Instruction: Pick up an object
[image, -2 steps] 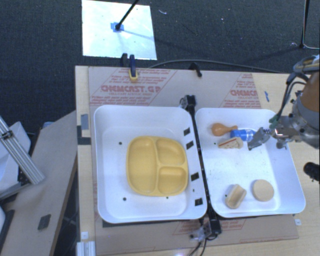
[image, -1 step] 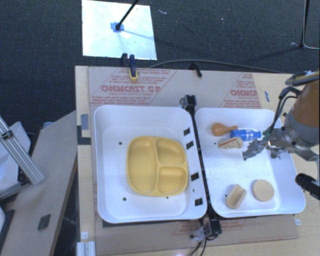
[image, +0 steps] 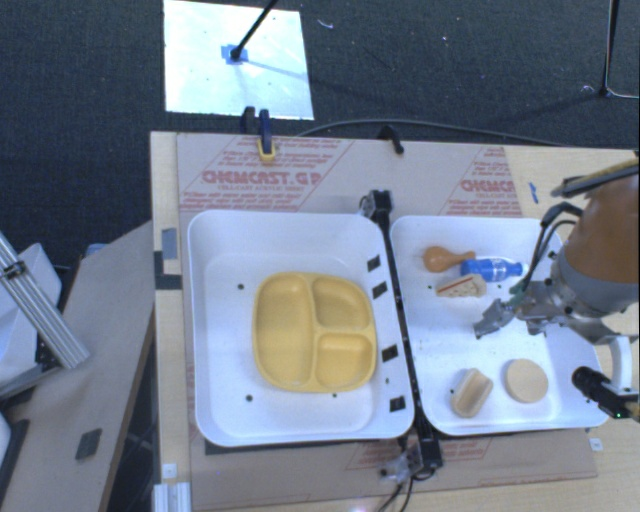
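The arm (image: 605, 245) reaches in from the right edge of the frame, bent low over the right bin (image: 420, 400), its gripper (image: 492, 322) hanging near the bin's middle; whether it is released or clenched I cannot tell. Just above and left of it lies a cheese wedge (image: 461, 288), with a blue bottle (image: 492, 268) and an orange drumstick (image: 445, 259) beyond. Below it sit a bread roll (image: 470, 392) and a round cookie (image: 526, 380). The left bin (image: 215, 290) holds a yellow divided plate (image: 313, 331).

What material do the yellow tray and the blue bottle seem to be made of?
The yellow tray looks like moulded plastic, matte: one even colour, with soft rounded walls between its compartments. The blue bottle seems to be plastic too, partly clear with a paler end, but it is too small to tell for sure.
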